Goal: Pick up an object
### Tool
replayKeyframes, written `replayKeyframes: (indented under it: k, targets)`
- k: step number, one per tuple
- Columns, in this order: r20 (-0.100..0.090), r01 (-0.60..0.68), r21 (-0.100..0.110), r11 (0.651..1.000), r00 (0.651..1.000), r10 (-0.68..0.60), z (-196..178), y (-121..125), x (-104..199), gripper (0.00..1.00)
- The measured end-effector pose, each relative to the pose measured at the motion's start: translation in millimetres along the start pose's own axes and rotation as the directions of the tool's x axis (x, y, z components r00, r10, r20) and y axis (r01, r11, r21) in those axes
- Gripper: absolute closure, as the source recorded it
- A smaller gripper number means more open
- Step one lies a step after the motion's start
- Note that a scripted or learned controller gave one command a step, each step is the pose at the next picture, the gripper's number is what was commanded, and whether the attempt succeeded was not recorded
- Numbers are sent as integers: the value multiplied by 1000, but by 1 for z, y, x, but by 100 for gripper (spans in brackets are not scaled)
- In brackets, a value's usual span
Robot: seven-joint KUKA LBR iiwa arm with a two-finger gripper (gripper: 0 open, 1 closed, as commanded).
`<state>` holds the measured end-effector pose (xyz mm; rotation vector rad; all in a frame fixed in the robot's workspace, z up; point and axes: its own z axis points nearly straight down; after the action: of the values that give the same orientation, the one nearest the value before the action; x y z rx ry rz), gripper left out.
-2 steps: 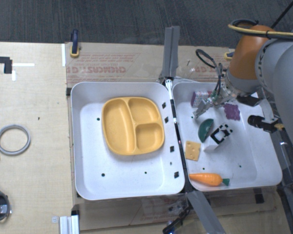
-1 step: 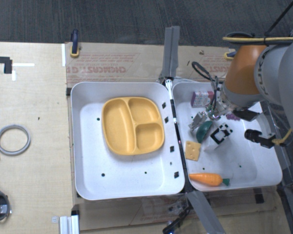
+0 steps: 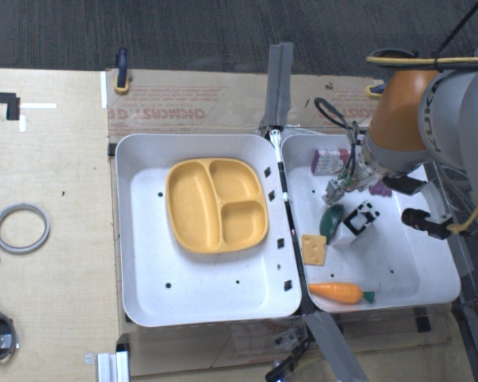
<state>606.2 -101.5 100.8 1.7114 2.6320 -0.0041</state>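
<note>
An orange carrot with a green tip lies at the near rim of the right bin, below and a little left of the claw. Just left of the claw, a yellow holed cheese wedge rests close to the divider between the bins, and a dark green rounded piece sits right beside the black-and-white claw, possibly touching it. Whether the claw is spread or pressed together cannot be told from here, and nothing can be seen between its parts. Well to the left, a yellow divided plate lies in the left bin. Beyond the claw, a small purple-and-white carton stands by the far wall. Far left on the desk lies a grey tape ring.
</note>
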Motion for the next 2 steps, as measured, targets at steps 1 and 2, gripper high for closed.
replayKeyframes:
  k: [1,2]
  targets:
    - [0,0,0,1000,1000,0,0,0,0,0]
    - [-3,-146,2,989,989,146,10,-62,8,0]
